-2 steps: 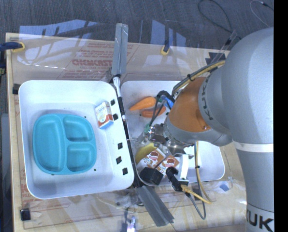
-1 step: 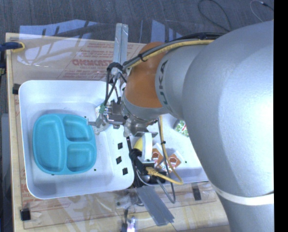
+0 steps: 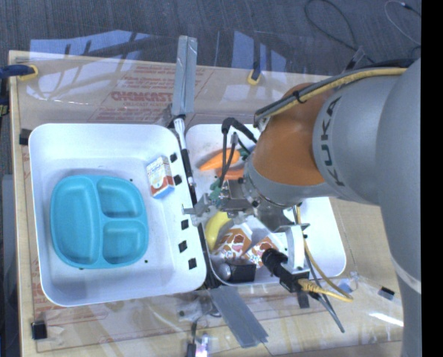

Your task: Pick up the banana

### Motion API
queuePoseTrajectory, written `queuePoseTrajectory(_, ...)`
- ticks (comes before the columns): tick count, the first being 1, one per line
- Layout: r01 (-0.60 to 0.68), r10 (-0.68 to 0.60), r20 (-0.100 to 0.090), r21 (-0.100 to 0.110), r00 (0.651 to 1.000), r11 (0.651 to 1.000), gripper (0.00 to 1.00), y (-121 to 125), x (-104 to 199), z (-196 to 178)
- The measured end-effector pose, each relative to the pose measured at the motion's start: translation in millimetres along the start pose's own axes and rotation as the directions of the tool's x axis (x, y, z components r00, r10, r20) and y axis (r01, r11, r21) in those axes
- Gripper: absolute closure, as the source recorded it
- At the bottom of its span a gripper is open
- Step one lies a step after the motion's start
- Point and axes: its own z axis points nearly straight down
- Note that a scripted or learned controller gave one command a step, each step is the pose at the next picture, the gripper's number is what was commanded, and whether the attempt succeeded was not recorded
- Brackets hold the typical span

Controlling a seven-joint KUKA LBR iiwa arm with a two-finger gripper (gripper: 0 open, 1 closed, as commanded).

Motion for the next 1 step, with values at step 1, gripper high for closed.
queuePoseTrajectory(1, 0.002, -0.002, 0.000, 0.003, 1.000, 1.000, 0.00, 22.7, -38.2, 32.1)
